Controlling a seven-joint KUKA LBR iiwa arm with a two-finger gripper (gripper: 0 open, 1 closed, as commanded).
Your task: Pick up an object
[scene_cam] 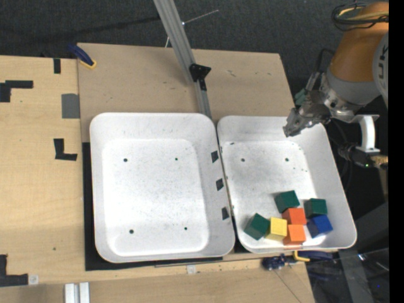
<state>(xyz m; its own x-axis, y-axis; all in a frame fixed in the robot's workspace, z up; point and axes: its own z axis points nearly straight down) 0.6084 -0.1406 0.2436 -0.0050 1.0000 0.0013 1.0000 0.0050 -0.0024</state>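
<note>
Blocks clustered in the near right corner of the right bin point(328, 150), seven in all. Dark green block point(287, 200) farthest back in the cluster, second green block point(315, 206) just to its right, third green block point(257, 226) at the left end. Yellow block point(278, 226) touching that left green one. Two orange blocks in the middle, one point(295, 216) just behind the other point(296, 233). Blue block point(320, 225) at the right, next to the orange pair, near the bin's right wall.

Left bin point(101, 169) alongside, touching the right bin at the centre, speckled white floor with four small dark dots.

Gripper point(292, 130) poised over the far rim of the right bin, well apart from the cluster, tilted down and to the left. Nothing seen between the tips; state of the grip too dark and small to tell. Orange band point(356, 59) of the arm above and to the right. Slanted metal rail point(180, 33) running from the far edge down to the gap between the bins.
</note>
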